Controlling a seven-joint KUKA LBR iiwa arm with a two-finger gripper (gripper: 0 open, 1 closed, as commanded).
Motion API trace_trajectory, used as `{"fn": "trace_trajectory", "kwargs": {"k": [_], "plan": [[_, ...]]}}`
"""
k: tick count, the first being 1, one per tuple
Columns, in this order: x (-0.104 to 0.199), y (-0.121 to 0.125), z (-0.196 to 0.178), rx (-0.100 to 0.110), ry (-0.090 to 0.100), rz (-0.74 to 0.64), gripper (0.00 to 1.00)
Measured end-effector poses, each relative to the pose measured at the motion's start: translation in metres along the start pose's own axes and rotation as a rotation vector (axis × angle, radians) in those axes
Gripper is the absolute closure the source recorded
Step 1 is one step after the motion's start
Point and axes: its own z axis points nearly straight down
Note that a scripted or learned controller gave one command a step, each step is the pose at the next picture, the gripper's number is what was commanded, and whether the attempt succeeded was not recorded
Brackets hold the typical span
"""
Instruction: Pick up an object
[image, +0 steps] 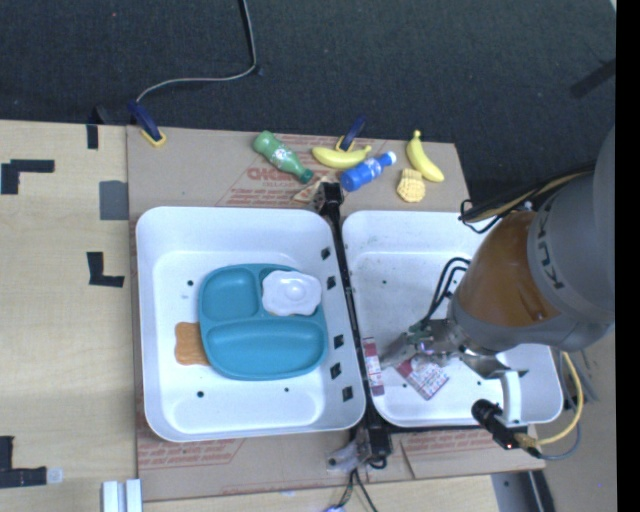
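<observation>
- Two white bins; gripper (428, 345) low in the right bin (400, 240), lower right of frame.
- Finger state: cannot tell.
- Red-patterned packet (428, 380) lies directly beneath; being flat, it could slip free.

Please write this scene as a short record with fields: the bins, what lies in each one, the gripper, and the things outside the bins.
left bin: blue divided tray, white fried-egg-like toy on it, orange piece at the tray's left edge
right bin: small red and white packet
gripper: low in right bin, over the packet; grasp cannot be judged
behind the bins: green bottle, two bananas, blue bottle, yellow corn-like piece
</observation>
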Motion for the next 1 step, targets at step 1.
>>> {"fn": "trace_trajectory", "kwargs": {"k": [1], "plan": [[-0.0659,0.0457,-0.0633,0.006,0.002,0.0,0.0]]}}
